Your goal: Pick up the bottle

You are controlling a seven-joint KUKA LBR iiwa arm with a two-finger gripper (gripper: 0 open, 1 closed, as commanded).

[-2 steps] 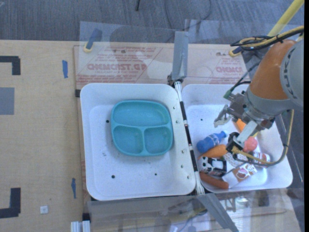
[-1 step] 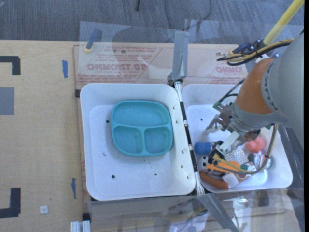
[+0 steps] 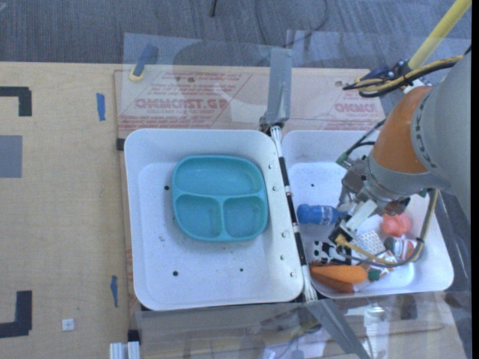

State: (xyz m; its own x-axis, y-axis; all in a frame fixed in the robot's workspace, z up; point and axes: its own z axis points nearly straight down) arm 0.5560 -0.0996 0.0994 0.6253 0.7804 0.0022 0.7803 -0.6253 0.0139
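The gripper [image 3: 350, 219] hangs low in the right bin [image 3: 318, 172], and the blue bottle [image 3: 314, 215] lies on its side on the bin floor just to the left of it. The bottle's long axis points at the gripper and its paler end touches the gripper or sits barely short of it. From this slanted view it cannot be told whether the gripper is open or closed, or whether the bottle's end is inside it. No label or print can be read on the bottle. Below the gripper is a black-and-white patched thing [image 3: 325, 251], and below that an orange carrot toy [image 3: 340, 277] lies along the bin's near wall. To the gripper's right is a pink ball [image 3: 397, 224], and a white mesh-patterned piece [image 3: 370, 241] sits between the ball and the patched thing. Well apart to the left, past the divide between the bins, the left bin [image 3: 150, 264] holds a teal divided plate [image 3: 221, 198] with three compartments. Beyond both bins a paper-covered panel [image 3: 191, 88] lies flat on the desk [image 3: 60, 223]. It has faint red print that seems to read "CHEMCAST GP", and the same print appears again, partly hidden, above the gripper near the arm. Smaller lines under that print are too blurred to read.
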